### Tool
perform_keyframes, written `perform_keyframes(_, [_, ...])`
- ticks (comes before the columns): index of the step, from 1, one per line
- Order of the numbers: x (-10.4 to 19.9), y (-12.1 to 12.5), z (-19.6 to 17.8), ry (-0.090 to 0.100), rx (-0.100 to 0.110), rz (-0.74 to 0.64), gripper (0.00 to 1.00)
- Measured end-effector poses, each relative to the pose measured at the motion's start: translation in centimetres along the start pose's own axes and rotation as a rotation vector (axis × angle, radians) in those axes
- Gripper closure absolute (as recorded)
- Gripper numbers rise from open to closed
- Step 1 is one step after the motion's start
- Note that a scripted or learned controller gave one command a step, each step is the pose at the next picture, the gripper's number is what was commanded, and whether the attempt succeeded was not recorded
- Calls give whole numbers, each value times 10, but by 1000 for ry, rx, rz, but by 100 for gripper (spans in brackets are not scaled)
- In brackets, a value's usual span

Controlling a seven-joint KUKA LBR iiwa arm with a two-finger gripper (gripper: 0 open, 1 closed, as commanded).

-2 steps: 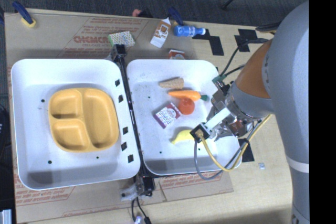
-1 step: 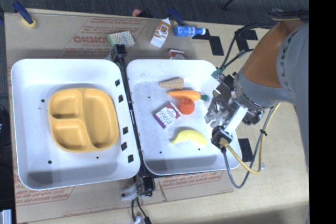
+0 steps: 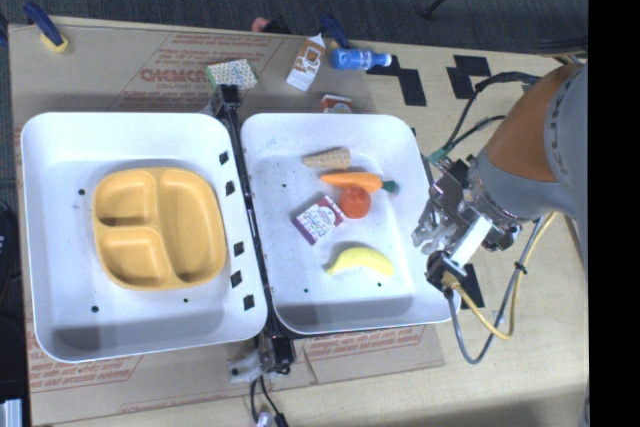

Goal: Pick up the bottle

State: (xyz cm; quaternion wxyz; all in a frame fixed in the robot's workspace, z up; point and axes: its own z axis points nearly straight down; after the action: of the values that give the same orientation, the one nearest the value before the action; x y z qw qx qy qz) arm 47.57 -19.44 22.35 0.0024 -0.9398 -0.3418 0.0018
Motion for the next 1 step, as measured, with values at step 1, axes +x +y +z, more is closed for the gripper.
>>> perform_keyframes(1, [-9, 11, -1, 1, -2, 240, 100])
